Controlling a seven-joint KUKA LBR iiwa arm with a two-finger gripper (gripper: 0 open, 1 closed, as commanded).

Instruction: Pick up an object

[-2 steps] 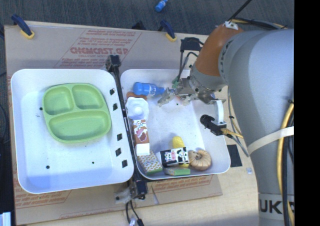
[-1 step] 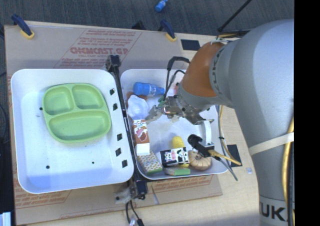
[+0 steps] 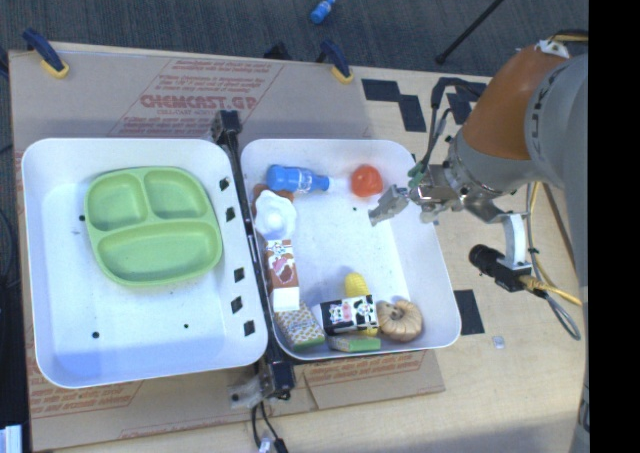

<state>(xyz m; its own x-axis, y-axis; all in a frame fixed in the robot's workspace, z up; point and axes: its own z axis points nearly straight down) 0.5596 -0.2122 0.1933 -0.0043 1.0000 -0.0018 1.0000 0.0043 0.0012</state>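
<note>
I see green divided plate (image 3: 152, 226) in left bin (image 3: 40, 241); right bin (image 3: 425, 241) holds blue bottle (image 3: 296, 179), orange ball (image 3: 366, 180), donut (image 3: 400, 318) lower right; gripper (image 3: 392, 203) at right bin's upper right edge, fingers apart, holding nothing

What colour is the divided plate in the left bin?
Light green; the divided plate shows plainly in the camera view.

arm (image 3: 530, 131) body cut off at frame's right edge; green item (image 3: 356, 345) below-left of gripper (image 3: 392, 203) mostly hidden under carton (image 3: 350, 315).
</note>
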